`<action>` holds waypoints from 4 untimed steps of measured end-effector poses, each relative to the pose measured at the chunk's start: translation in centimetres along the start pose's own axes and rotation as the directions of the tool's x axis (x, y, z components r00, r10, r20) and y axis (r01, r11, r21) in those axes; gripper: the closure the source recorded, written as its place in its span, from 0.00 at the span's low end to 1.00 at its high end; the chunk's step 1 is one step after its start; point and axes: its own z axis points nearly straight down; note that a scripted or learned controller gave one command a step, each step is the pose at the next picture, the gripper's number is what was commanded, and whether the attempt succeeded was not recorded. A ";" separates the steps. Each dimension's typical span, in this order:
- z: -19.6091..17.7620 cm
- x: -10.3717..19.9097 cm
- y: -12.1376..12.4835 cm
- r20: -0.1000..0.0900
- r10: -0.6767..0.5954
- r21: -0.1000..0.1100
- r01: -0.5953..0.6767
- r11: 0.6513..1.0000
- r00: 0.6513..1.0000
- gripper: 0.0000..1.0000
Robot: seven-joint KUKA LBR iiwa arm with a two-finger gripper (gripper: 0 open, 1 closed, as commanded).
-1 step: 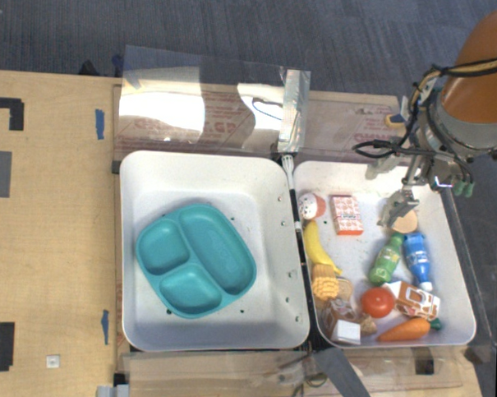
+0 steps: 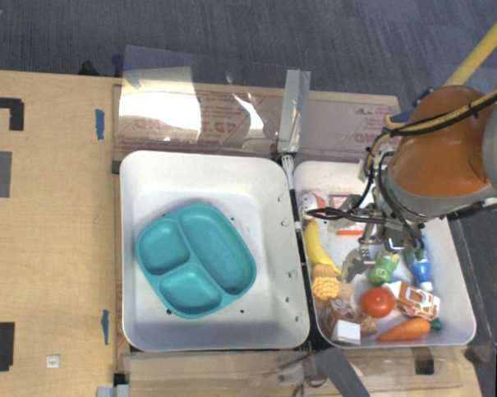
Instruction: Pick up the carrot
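Note:
The carrot (image 2: 407,330) is orange with a green stub at its right end. It lies flat by the front wall of the right bin (image 2: 463,285), to the right of a red tomato (image 2: 378,301). My gripper (image 2: 363,258) hangs below the orange wrist band over the middle of that bin. It sits up and to the left of the carrot, well apart from it. Nothing of the carrot is in its grasp.
Around the gripper lie a banana (image 2: 316,242), a corn cob (image 2: 325,285), a green toy (image 2: 385,267), a blue bottle (image 2: 419,265) and an orange-white carton (image 2: 417,300). The left bin (image 2: 142,181) holds a teal divided plate (image 2: 196,260).

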 end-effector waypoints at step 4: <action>9.4 4.2 -6.6 0.017 -0.364 0.010 0.364 0.931 0.931 0.00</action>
